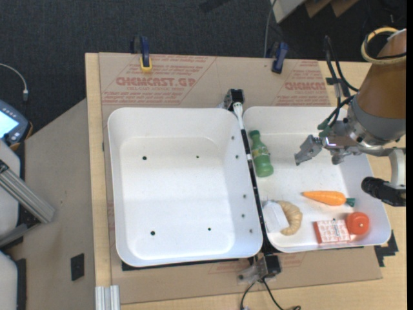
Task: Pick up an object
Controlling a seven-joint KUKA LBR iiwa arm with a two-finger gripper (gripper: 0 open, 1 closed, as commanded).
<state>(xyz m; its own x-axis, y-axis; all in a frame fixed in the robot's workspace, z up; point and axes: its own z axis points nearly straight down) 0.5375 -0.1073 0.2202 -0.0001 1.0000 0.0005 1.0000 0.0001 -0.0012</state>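
Several objects lie in the right bin [284, 121]. A green bottle [261, 155] rests along its left wall. An orange carrot [326, 198] lies in the middle, and a tan croissant-shaped pastry [292, 216] sits near the front left. At the front right are a red and white box [333, 231] and a red tomato [357, 223]. My gripper [321, 155] hangs over the bin's back half, above the carrot and right of the bottle. Its fingers [307, 151] stand apart and open, with nothing between them.
The left bin [122, 173] adjoins the right one, with a black clip [233, 99] at the back of their shared wall. Both sit on a brown board [193, 76] held by blue clamps [144, 48]. The arm's grey body [381, 95] covers the right bin's back right corner.
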